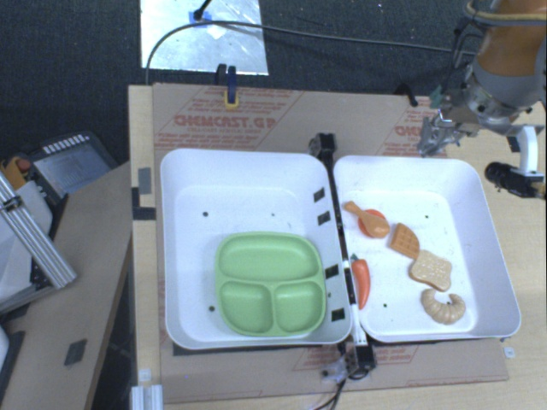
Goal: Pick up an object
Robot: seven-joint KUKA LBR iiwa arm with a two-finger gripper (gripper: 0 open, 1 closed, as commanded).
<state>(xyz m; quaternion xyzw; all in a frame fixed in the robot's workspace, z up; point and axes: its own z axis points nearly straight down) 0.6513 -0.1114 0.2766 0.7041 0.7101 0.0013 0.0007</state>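
Gripper (438, 137) hangs over the far rim of the right bin (479, 186), just outside its back wall. Can't tell how it's set at this resolution; nothing visible in it.

All pick candidates lie nearer the camera and slightly left of the gripper, inside the right bin:
- orange spoon-like piece (369, 219), closest, long axis diagonal, running near-right from its far-left end
- waffle-brown cracker (405, 241) just beyond it
- tan toast piece (430, 270)
- curled shrimp-like piece (444, 307), farthest, near the front wall
- red-orange carrot (361, 282) against the left wall, long axis running front-to-back

Left bin (197, 186) holds a green divided plate (269, 282), well apart from the gripper.

Readable text: "CHEMCAST GP" in red on the brown sheet (256, 114) covering the worktop under the bins, repeated across it.
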